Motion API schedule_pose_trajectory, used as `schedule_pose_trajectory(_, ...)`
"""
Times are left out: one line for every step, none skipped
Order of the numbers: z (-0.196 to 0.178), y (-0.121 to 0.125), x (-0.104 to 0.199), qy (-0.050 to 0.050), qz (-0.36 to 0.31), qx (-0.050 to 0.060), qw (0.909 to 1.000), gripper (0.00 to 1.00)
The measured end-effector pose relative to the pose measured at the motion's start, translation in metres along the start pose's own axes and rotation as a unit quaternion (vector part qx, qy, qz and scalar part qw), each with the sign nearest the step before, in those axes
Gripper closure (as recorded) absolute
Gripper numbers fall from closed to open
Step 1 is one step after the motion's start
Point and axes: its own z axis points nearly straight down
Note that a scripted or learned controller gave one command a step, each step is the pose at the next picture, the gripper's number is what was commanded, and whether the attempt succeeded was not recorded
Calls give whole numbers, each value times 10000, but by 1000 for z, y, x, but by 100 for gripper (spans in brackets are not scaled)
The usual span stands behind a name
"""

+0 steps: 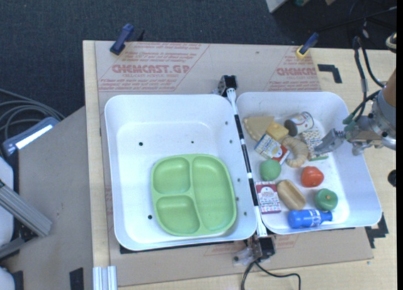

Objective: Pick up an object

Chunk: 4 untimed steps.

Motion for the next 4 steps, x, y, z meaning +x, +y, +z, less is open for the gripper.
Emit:
schedule_pose_trajectory(134, 8, 14, 0, -1, 0, 10000, 0)
schedule_pose_trajectory(135, -39, 42, 7, 4, 12, 10000, 0)
schedule_pose_trajectory(134, 19, 79, 4, -9, -5, 10000, 0)
schedule_pose_trajectory(123, 20, 78, -5, 0, -24, 10000, 100)
